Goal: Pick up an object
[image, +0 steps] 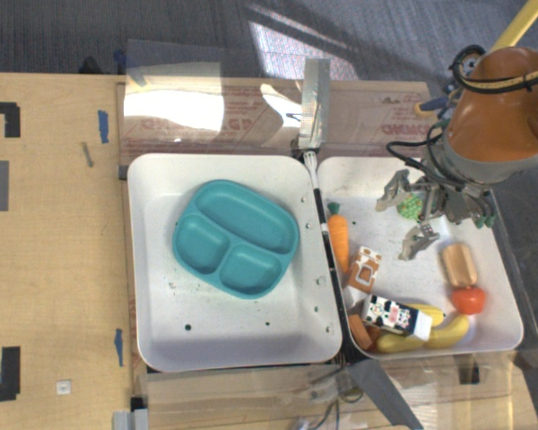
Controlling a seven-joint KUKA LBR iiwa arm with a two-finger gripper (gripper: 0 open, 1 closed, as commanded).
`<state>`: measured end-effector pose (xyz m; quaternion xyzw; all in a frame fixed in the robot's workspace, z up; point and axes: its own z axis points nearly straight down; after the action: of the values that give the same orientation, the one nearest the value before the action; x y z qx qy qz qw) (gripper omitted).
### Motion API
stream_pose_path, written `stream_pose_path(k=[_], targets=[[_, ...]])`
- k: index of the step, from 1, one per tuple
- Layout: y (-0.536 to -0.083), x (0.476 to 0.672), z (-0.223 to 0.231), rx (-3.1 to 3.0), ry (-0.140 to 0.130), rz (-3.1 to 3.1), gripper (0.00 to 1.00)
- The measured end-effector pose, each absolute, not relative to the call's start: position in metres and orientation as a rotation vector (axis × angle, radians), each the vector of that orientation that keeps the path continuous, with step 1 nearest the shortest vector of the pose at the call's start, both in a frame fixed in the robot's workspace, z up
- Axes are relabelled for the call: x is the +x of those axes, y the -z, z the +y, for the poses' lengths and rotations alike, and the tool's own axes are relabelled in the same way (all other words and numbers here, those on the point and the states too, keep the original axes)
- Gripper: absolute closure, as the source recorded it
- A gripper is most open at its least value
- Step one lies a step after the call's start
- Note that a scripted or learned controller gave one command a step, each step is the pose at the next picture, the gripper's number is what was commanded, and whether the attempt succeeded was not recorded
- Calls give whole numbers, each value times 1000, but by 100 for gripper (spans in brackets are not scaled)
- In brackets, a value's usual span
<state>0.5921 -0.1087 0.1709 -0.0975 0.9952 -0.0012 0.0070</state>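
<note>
My gripper [414, 224] hangs low over the back of the right bin [507, 325], under the orange wrist band, and its metal fingers [393, 192] look spread open. A small green object [412, 206] lies right by the fingers; I cannot tell whether they touch it. An orange carrot [339, 240] lies along the bin's left wall. A tan block [457, 262] and a red tomato [467, 300] sit to the gripper's front right. At the front lie a banana [435, 330], a black-and-white carton [390, 313] and a small orange patterned box [366, 268].
The left bin [152, 321] holds a teal divided plate [238, 237]. A ridge [321, 240] divides the two bins. A metal bracket [314, 106] stands behind them. Bare white floor shows in the right bin's back left corner [359, 186].
</note>
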Motion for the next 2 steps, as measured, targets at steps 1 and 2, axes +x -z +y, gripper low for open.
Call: stream_pose_path(k=[1,2], targets=[[-90,597,-103,-607,3,3071,0],[-101,498,-175,-813,21,3011,0]])
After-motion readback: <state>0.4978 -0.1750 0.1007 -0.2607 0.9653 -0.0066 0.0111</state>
